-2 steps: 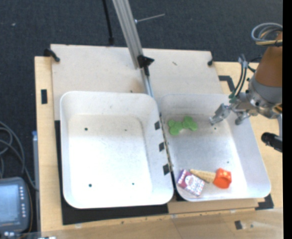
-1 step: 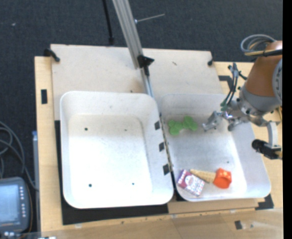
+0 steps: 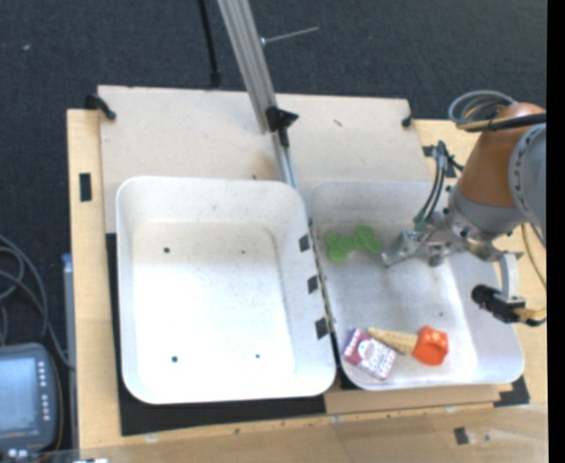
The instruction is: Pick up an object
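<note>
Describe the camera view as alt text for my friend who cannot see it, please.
A grey and orange robot arm reaches from the right into the right white bin, its end effector just right of a green object. A purple packet and orange toy lie near that bin's front.

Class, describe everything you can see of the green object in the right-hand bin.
The green object is a small translucent-looking piece with two rounded lobes, the left one slightly lower. It lies on the floor of the right bin, near its left wall, towards the far end. The gripper is just to its right; whether they touch is unclear.
</note>
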Robot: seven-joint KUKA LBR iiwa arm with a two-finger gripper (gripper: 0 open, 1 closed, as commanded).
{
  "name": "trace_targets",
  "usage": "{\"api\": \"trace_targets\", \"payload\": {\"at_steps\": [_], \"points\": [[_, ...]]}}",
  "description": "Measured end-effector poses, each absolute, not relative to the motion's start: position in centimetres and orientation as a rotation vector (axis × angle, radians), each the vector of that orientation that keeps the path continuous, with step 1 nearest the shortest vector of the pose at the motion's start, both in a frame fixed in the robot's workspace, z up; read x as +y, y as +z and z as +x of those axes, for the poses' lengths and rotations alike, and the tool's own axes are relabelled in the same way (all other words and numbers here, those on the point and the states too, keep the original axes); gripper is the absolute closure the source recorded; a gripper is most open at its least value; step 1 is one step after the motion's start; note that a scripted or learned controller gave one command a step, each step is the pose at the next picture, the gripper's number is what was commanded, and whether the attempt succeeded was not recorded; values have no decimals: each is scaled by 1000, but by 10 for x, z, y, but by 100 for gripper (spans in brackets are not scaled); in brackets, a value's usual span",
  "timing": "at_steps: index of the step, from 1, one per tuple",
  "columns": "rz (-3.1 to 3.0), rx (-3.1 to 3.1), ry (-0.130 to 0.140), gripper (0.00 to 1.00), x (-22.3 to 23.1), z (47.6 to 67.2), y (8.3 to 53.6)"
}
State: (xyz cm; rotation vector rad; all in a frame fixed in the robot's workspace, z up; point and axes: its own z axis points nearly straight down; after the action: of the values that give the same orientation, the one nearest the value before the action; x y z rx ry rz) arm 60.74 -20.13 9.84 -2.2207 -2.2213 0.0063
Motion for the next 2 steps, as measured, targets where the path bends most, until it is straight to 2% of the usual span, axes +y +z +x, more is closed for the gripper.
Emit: {"api": "trace_targets", "payload": {"at_steps": [1,2], "points": [[-2227,-2226,-3,100,-202,610,113],[-2219,-2235,-7,100,-203,615,178]]}}
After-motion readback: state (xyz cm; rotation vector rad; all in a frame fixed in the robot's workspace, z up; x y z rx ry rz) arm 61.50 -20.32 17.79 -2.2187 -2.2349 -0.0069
